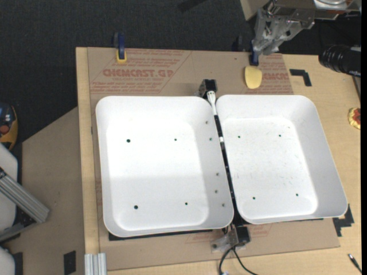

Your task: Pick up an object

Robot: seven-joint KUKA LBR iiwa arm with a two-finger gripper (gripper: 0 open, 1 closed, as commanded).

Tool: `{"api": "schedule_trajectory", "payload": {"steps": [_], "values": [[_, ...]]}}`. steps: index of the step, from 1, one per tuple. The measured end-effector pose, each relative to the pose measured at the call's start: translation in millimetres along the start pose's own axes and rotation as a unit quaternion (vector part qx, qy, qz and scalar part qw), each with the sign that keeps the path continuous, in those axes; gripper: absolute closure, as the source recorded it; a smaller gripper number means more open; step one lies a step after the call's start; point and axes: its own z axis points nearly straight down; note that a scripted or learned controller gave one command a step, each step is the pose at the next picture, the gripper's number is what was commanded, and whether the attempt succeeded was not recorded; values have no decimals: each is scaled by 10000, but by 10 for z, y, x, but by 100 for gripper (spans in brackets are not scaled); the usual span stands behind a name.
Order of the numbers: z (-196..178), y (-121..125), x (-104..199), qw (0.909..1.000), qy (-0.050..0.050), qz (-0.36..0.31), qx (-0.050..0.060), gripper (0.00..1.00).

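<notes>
A small pale yellow object (253, 77) lies on the brown board (143, 70), just beyond the far edge of the right bin (321, 153) and outside both bins. My gripper (268, 39) hangs at the top right, a little above and behind the yellow object, apart from it. The left bin (114, 171) and the right bin show bare white floors with a few dark dots.
A blue and yellow clamp (120, 47) holds the board's far left edge, and a blue clamp (255, 56) stands under the gripper. A black bracket (207, 87) joins the bins at the far side. Cables (232, 248) trail at the near edge. A red-yellow item (355, 117) lies far right.
</notes>
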Motion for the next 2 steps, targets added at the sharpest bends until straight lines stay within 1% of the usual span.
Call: {"api": "schedule_trajectory", "payload": {"steps": [1, 2], "values": [[1179, 193, 1233, 9998, -22, -49, 169, 100], [2492, 197, 1161, 9998, -45, 17, 187, 100]]}}
